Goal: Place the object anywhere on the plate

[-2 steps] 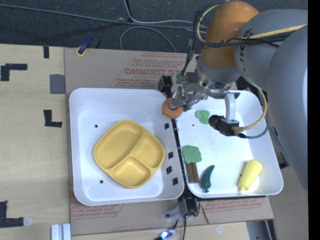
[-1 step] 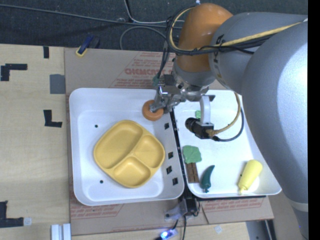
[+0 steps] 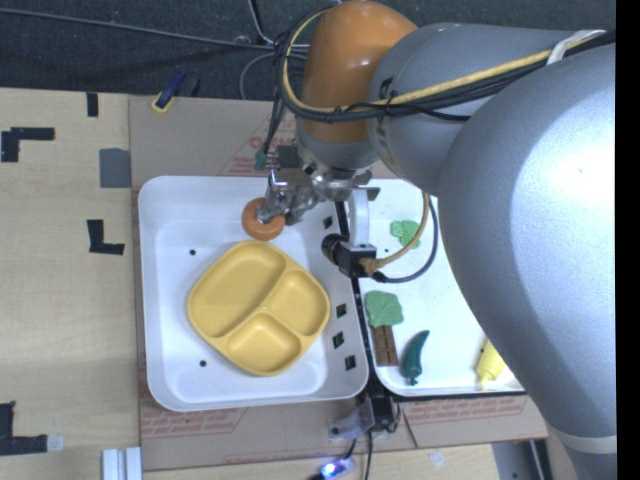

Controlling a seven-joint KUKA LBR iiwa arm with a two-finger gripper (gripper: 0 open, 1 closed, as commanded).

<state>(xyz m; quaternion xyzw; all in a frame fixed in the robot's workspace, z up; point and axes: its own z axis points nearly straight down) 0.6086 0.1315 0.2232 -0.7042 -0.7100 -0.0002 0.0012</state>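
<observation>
The pincer (image 3: 276, 204) sits right on the little round brown object (image 3: 264, 223), just past the far edge of the yellow plate (image 3: 259, 307) in the left bin (image 3: 160, 268). Can't tell whether it's clenched. Object looks light and stiff, probably plastic; I'd grip across its sides.

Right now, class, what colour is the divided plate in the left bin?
Yellow. The plate shows plainly in the camera view, with three compartments.

A small round orange-brown object (image 3: 264, 220) sits in the left bin just beyond the far edge of the yellow three-compartment plate (image 3: 258, 308), which lies flat on the bin floor.
</observation>
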